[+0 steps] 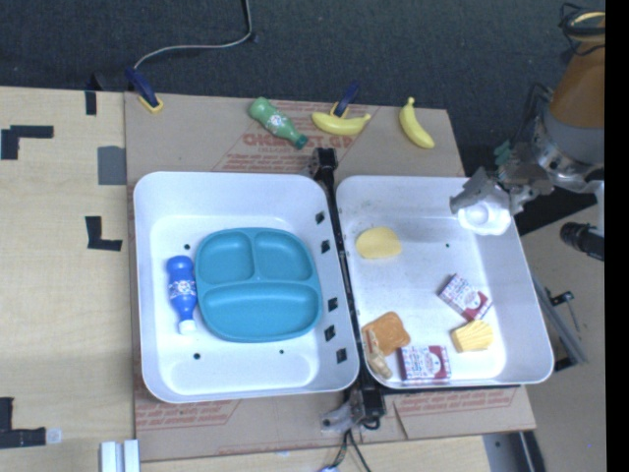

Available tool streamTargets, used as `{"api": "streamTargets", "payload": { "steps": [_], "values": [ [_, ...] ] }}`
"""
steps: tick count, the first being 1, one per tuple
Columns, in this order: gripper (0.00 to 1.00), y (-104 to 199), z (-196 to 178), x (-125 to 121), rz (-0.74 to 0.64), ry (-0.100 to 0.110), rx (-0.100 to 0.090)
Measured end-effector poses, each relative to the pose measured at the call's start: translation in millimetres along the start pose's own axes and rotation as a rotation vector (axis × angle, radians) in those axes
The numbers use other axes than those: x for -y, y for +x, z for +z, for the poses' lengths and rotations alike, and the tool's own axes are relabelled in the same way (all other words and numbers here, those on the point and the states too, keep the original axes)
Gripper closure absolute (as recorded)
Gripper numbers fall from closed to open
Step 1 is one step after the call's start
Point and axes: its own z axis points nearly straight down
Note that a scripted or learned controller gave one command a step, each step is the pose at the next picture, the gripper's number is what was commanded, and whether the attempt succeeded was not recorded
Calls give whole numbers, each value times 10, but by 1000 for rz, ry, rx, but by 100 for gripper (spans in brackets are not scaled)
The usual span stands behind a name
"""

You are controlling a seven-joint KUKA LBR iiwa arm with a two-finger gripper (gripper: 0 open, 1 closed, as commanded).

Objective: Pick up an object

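A dark carpeted floor lies behind a pale wooden bench (pixel 59 264) covered in part by a cardboard sheet (pixel 285 146), on which two shallow white bins sit side by side, touching along a black clamped seam. The left bin (pixel 157 214) carries a large blue divided plate (pixel 258 284) filling its middle, with a blue bottle (pixel 181 292) lying just beside the plate's left edge. The right bin (pixel 511 293) has open floor across its upper and central part; a pale yellow lump (pixel 378 243) lies near its upper left, well apart from the rest. Along the lower edge sit a brown pastry-like piece (pixel 383 336) and a red-and-white carton (pixel 426 363) just beside it, a yellow wedge (pixel 473 336) near them, and a second small red-and-white packet (pixel 463 296) just above the wedge. Behind the bins, on the cardboard, lie a green bottle (pixel 276 122) and two bananas (pixel 340 122), (pixel 417 126). The grey arm (pixel 575 96) reaches in from the right, and its gripper (pixel 484 209) hangs over the right bin's upper right corner, at the rim, apart from every object. Whether the jaws are spread or pressed together I cannot tell, and nothing is visibly between them
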Motion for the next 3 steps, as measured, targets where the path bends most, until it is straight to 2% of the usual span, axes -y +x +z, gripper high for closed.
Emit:
{"api": "streamTargets", "payload": {
  "steps": [1, 2, 3],
  "values": [
    [0, 305, 813, 578, 1, 2, -1],
    [0, 945, 1549, 349, -1, -3, -1],
    [0, 1349, 553, -325, -1, -4, 0]
  ]
}}
